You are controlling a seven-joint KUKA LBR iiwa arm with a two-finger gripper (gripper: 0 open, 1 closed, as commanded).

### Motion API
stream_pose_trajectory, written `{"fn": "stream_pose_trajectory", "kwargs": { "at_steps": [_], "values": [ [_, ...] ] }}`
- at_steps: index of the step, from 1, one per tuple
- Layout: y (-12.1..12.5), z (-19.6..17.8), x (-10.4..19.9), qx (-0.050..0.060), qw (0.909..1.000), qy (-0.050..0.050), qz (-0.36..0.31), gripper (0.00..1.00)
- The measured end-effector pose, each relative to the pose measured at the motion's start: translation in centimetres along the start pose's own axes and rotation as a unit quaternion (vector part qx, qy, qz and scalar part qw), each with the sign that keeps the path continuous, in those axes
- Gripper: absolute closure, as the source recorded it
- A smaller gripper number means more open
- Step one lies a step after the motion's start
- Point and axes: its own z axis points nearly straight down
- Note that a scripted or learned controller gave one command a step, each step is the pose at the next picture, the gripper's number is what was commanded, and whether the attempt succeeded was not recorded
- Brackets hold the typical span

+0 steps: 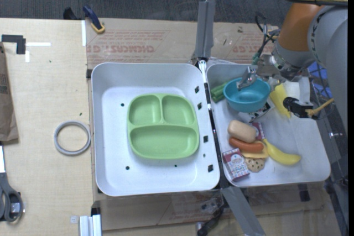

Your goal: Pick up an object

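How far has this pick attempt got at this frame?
Done: the end effector has reached the right bin and sits at the blue bowl. In hand: nothing clearly gripped; the bowl looks close to the bin's contents. Left: secure and lift an object; banana and hot dog lie untouched.

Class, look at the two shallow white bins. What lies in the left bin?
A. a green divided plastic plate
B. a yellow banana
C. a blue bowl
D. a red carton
A: the green divided plastic plate lies alone in the left white bin, while the blue bowl and the yellow banana sit in the right white bin.
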Motion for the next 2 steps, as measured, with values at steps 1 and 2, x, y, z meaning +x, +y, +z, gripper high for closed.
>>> {"fn": "stream_pose_trajectory", "kwargs": {
  "at_steps": [1, 2],
  "values": [
    [-7.5, 2.9, 1.9, -0.001, 0.9996, 0.0, -0.028, 0.0],
    [-2.3, -5.7, -5.8, -0.003, 0.9974, -0.001, -0.072, 0.0]
  ]
}}
